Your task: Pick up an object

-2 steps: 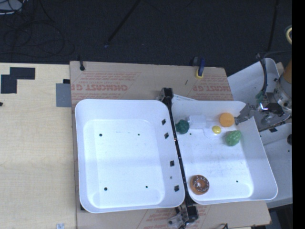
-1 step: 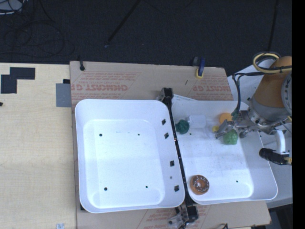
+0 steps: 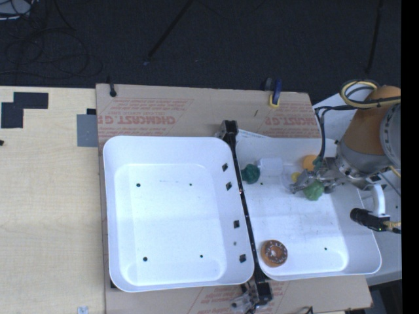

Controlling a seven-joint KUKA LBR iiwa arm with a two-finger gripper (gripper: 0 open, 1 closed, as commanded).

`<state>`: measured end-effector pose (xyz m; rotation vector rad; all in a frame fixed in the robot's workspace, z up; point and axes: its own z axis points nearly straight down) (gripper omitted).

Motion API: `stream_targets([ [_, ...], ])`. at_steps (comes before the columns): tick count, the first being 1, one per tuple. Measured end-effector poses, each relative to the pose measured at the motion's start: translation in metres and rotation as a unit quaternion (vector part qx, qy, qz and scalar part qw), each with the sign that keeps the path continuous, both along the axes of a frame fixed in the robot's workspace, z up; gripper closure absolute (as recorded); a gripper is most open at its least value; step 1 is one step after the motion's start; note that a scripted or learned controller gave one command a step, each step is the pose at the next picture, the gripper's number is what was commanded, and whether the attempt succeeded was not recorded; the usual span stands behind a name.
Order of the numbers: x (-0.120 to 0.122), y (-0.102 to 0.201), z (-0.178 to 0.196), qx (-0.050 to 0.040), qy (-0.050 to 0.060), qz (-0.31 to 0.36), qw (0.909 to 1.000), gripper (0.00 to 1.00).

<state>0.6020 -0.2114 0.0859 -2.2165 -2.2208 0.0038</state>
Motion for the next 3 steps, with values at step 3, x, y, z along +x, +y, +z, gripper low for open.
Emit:
stream_targets([
  [3,-0.045,0.178,0.103,0.0012,-0.002,0.003,1.0,1.0],
])
